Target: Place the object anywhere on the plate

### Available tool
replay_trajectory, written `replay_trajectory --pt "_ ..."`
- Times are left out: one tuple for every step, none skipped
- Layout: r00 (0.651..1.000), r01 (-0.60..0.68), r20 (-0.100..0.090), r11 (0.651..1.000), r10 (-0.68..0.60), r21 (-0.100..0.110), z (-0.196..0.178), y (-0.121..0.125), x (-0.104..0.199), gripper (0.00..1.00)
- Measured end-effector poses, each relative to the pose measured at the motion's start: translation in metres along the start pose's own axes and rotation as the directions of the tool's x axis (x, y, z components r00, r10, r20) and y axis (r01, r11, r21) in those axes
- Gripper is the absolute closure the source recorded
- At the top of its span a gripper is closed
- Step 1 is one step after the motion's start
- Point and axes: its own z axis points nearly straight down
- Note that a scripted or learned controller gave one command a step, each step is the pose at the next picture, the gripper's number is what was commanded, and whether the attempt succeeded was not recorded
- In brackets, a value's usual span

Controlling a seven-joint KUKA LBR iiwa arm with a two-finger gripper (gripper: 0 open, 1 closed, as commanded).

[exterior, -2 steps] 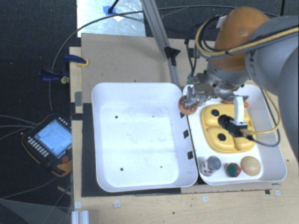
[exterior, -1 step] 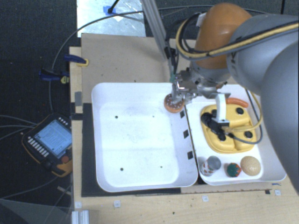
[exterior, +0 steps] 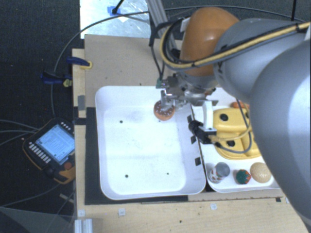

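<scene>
A small round brown object, like a biscuit or doughnut, is at the far right part of the left white bin. My gripper is directly over it, its tip meeting the object's top edge; whether the object is lifted or resting on the bin floor I cannot tell. The yellow plate lies in the right bin, to the right of the gripper, with a yellow block on its far side. The grey arm with its orange band covers the bin's right part.
Along the right bin's near edge sit a grey-and-red piece, a green-and-red ball and a beige egg shape. A black clip and cable hang over the divide between the bins. A handheld pendant lies off the bench at left.
</scene>
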Motion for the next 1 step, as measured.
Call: replay_trajectory --pt "1.0 -0.004 0.002 1.0 0.004 0.0 -0.0004 0.0004 -0.0033 0.0"
